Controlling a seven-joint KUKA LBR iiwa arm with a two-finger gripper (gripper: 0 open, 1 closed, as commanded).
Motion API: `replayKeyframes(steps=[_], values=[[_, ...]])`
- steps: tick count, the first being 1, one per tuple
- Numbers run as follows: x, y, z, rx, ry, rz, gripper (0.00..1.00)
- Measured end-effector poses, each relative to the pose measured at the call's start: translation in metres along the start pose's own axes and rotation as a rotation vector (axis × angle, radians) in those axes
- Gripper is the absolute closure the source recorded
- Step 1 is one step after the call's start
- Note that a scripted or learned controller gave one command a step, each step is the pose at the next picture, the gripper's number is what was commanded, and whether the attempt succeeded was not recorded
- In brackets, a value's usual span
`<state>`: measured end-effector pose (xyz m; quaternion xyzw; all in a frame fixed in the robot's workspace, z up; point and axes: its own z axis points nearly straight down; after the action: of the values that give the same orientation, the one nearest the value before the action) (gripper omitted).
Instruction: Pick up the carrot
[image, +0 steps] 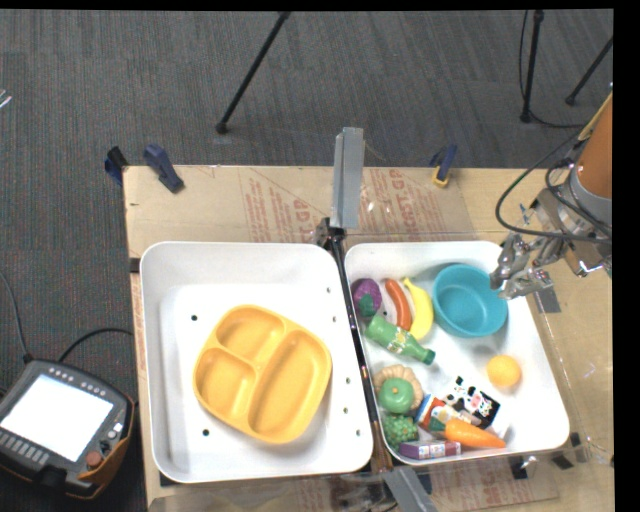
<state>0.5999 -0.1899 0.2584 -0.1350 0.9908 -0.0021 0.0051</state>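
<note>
— While the yellow divided plate (262, 372) fills the left bin (160, 300), where does the carrot (473, 434) lie?

— Near the right bin's (540, 340) front edge, beside the milk carton (470, 402); farther right, the gripper (518, 275) hovers over the blue bowl's (468, 300) rim; fingers spread, holding nothing.

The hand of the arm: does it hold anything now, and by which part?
Nothing is held. The hand hangs over the right bin's far right rim, beside the blue bowl; the carrot lies untouched at the near edge.
</note>
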Motion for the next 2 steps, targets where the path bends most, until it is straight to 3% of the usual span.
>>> replayKeyframes(steps=[1, 2], values=[[0.000, 0.003, 0.004, -0.006, 0.006, -0.002, 0.00], [0.008, -0.004, 0.080, -0.007, 0.014, 0.396, 0.00]])
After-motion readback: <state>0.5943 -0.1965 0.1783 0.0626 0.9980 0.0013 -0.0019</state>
